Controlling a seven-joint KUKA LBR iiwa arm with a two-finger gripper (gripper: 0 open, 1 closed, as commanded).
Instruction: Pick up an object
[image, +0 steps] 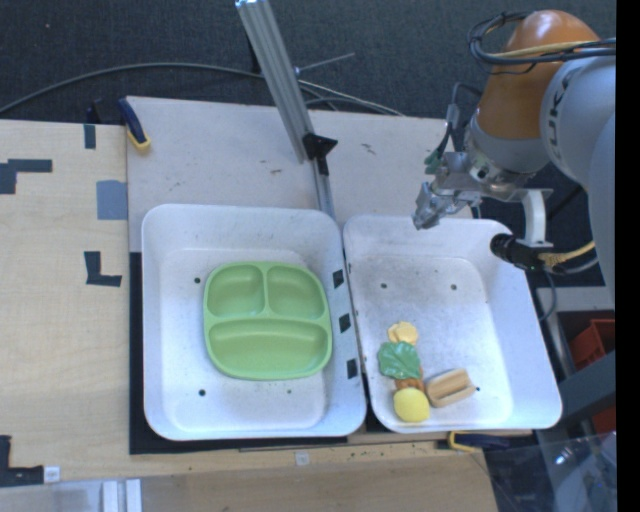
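The grey arm's hand (428, 215) hangs over the far rim of the right shallow white bin (520, 330); whether it is open or closed cannot be told. Near that bin's front edge lie a small yellow round piece (404, 333), a green leafy toy (399, 359), a yellow ball-like toy (411, 404) and a tan bread-shaped block (449, 387), clustered together. The left white bin (165, 300) holds a green three-compartment plastic plate (267, 320).

Green plate (267, 321) in white bin (170, 400), speckled.
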